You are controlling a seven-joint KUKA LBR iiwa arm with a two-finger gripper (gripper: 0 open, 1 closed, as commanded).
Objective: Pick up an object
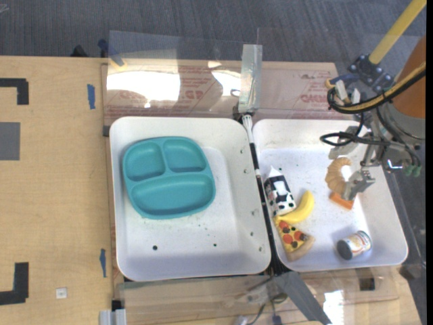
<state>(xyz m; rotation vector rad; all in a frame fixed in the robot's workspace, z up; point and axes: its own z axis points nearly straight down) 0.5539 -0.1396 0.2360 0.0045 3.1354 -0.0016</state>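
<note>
My gripper hangs low over the right bin, at its right side. It sits just right of a tan croissant and just above a small orange piece, close to both. Whether it touches either, I cannot make out. Further left in the same bin lie a yellow banana, a black and white cow toy and a pizza slice toy. A silver can lies on its side near the front right corner.
The left bin holds a teal divided plate. A clear plastic wall stands behind both bins. Black and yellow cables hang from the arm above the right bin's back corner.
</note>
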